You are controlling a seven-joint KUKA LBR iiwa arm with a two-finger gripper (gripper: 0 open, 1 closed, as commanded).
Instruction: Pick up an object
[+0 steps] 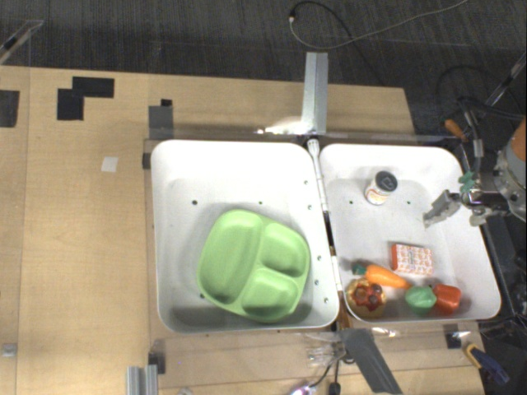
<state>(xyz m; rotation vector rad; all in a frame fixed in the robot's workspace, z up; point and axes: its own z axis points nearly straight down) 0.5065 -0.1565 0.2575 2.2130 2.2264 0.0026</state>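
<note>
From my station I see a tan table [74,262] on dark carpet [165,15]; the carrot [385,276] lies in the right bin [412,155], pointing left-right; the pincer [449,206] stands apart, empty.

Lime-green tray [254,263] in one white bin [177,179]; beside it — orange carrot [384,276], red-and-white patterned box [411,259], green and red toys.
</note>
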